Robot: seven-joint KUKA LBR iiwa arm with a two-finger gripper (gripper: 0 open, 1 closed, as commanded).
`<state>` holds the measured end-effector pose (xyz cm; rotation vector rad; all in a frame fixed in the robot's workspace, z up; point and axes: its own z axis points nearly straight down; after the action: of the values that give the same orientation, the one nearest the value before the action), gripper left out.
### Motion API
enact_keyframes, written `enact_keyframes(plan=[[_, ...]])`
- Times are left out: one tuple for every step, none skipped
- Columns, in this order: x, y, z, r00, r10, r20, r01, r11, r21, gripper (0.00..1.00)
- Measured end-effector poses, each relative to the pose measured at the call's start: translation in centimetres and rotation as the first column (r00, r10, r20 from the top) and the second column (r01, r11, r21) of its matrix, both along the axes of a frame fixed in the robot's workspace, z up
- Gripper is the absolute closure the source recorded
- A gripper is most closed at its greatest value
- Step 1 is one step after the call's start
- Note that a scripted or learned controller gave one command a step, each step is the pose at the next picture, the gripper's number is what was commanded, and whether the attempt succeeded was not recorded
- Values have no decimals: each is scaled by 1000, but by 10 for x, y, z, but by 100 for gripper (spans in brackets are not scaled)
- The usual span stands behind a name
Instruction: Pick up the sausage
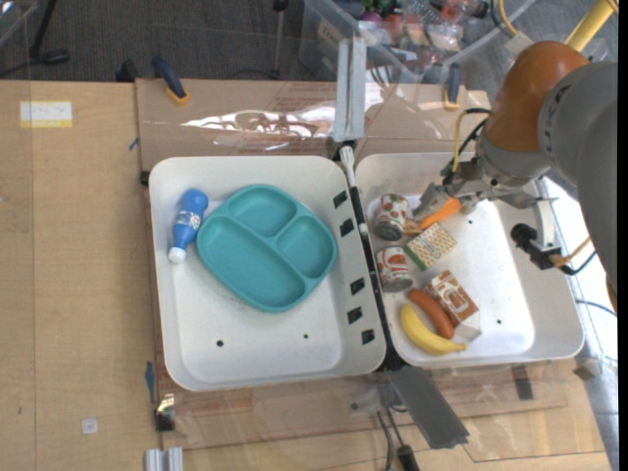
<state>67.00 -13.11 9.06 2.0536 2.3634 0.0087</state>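
Camera view, inventory, L to R.

1. Left bin [177, 346]: teal tray [267, 246], three compartments, lying flat mid-bin. Blue/white bottle [185, 223] on its side just beside tray's left edge.
2. Right bin [549, 332]: two cans, upper can [392, 215] and lower can [394, 266], both hard against the divider side. Carrot [438, 211] near upper can, right under the wrist. Patterned packet [432, 245] below carrot. Small box [452, 296] further down. Sausage [429, 310], reddish, lying diagonal, touching box on one side and banana [428, 333] on the other. Banana sits nearest the front wall.
3. Arm: enters from right, orange band above wrist. Gripper [444, 192] over the bin's back-left area, near the carrot, well apart from sausage. Finger state: can't tell, too small/blurred. Nothing visibly held.

Step in hand (est.): approach, not yet over target. To do it well: shift toward front of bin, centre over sausage's mid-length, turn wrist so fingers close across the short axis, not along it. Tight fit, w/ box and banana flanking; descend straight, fingers narrow enough to slip into gaps. Risk: nudging or grabbing the banana instead.
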Motion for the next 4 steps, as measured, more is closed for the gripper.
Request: enact_keyframes(plan=[[1,-1,12,1000,0,3,0,1000,-3,100],[-2,66,146,999,37,-6,-37,999,2,100],[-3,180,124,837,547,-10,-547,837,3,100],[-64,234,90,842,539,-11,-539,842,3,100]])
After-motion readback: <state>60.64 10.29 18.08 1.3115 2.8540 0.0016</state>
